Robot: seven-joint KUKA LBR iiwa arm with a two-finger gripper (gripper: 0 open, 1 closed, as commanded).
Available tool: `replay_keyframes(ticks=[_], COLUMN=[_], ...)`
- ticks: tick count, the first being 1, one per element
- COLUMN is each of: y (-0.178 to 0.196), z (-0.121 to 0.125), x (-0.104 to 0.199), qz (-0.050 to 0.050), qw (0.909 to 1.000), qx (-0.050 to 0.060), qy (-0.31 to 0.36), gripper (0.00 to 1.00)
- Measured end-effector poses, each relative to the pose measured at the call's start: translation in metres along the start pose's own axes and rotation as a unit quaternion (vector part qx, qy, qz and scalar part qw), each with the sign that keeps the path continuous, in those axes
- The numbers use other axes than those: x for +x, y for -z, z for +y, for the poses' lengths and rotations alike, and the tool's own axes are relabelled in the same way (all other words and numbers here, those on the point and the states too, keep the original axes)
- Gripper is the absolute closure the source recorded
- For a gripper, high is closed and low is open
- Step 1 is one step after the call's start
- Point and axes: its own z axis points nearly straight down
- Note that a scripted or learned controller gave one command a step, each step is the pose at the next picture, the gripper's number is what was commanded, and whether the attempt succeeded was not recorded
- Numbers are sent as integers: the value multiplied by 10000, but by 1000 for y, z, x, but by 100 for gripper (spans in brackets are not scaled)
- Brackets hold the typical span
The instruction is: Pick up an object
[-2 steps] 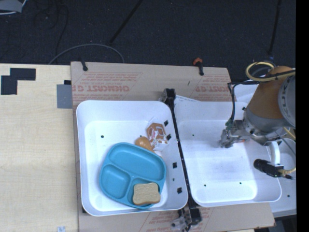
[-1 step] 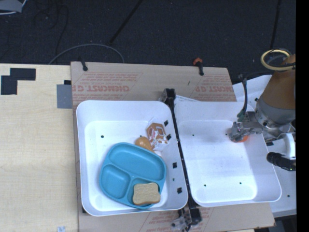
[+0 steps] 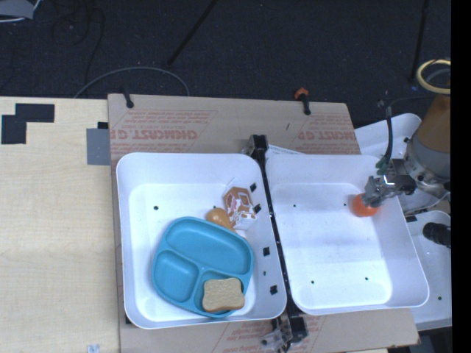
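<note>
Two shallow, smooth white plastic bins sit side by side. In the left bin (image 3: 140, 197) lies a glossy blue compartmented plastic tray (image 3: 184, 259), a rough tan bread-like slab (image 3: 223, 295) in its near corner, with a crinkled printed wrapper (image 3: 238, 203) and a small rounded yellow-orange piece (image 3: 218, 217) just beyond it. At the right bin (image 3: 331, 271), the metal two-finger gripper (image 3: 375, 195) touches a round orange ball (image 3: 363, 206) by the far right wall; finger spread, can't tell.

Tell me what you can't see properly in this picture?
- Orange ball: the gripper covers its upper part in the camera view.
- Small orange thing: partly behind the blue tray's rim.
- Wrapper: print too small to read.
- Arm: cut off by the right edge.
</note>
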Motion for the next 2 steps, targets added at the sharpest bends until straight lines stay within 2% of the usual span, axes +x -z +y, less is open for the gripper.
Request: replay_keyframes(ticks=[1,2], y=[52,40], z=[1,12], x=[-1,57], qz=[-5,14], qw=[10000,10000], qx=[-13,17], qy=[34,55], gripper=[100,100])
